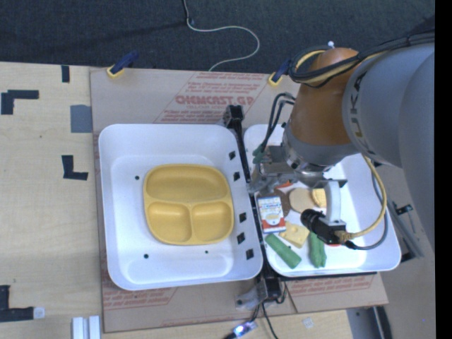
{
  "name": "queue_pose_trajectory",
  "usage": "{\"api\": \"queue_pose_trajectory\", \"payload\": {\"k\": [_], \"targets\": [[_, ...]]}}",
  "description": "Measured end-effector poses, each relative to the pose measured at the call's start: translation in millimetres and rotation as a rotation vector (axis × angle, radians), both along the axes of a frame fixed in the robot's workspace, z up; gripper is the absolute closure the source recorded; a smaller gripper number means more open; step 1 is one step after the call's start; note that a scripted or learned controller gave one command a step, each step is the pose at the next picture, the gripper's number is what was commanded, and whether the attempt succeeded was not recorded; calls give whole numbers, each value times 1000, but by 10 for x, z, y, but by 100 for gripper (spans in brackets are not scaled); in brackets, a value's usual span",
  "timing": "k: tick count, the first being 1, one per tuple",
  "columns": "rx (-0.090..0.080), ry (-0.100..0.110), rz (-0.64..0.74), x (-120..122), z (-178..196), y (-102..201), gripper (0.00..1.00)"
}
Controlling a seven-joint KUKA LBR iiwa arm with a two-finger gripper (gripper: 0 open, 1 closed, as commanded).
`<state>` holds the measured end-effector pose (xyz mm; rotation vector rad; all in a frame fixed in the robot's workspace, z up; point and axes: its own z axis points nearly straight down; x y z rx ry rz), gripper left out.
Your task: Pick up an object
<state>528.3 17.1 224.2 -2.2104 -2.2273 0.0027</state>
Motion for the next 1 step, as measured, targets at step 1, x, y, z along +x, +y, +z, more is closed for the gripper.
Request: {"api": "queue_pose_trajectory", "payload": {"k": [1], "targets": [[-1, -2, -6, 48, 99, -126, 100]]}}
